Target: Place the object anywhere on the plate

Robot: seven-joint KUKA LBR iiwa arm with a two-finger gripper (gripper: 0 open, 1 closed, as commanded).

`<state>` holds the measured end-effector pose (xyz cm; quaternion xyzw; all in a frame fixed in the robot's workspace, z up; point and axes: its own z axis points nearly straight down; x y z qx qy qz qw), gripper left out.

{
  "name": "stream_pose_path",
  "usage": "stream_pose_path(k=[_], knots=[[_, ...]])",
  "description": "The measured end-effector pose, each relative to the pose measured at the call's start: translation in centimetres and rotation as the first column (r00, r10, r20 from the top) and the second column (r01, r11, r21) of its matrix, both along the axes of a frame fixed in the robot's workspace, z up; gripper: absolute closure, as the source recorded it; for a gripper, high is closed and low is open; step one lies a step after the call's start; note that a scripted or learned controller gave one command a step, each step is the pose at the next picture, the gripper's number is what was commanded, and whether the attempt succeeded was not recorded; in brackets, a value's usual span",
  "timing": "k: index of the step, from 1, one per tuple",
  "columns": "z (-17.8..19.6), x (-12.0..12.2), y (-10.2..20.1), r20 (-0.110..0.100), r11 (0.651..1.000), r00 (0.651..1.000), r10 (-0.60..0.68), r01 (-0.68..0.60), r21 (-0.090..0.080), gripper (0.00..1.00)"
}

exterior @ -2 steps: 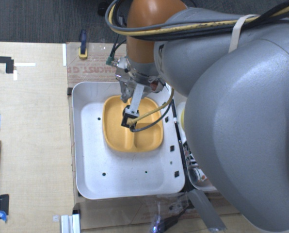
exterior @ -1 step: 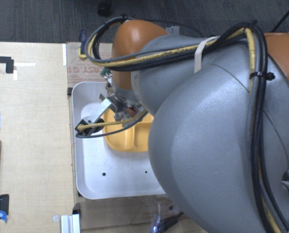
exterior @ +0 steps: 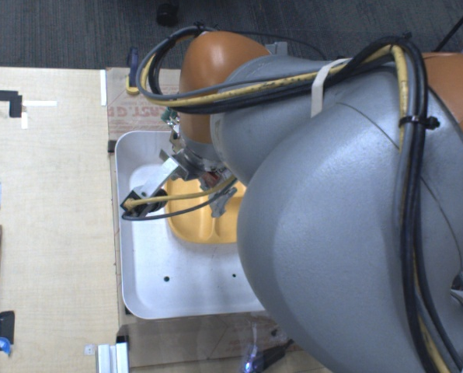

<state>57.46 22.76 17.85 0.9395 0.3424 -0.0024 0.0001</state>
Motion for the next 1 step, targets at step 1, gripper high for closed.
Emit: stream_pose_path(k=[1], knots=[[0.81, 0.04, -0.21, -0.003, 1.000, 1.000, -0.003, 0.003, -0.001, 1.00]])
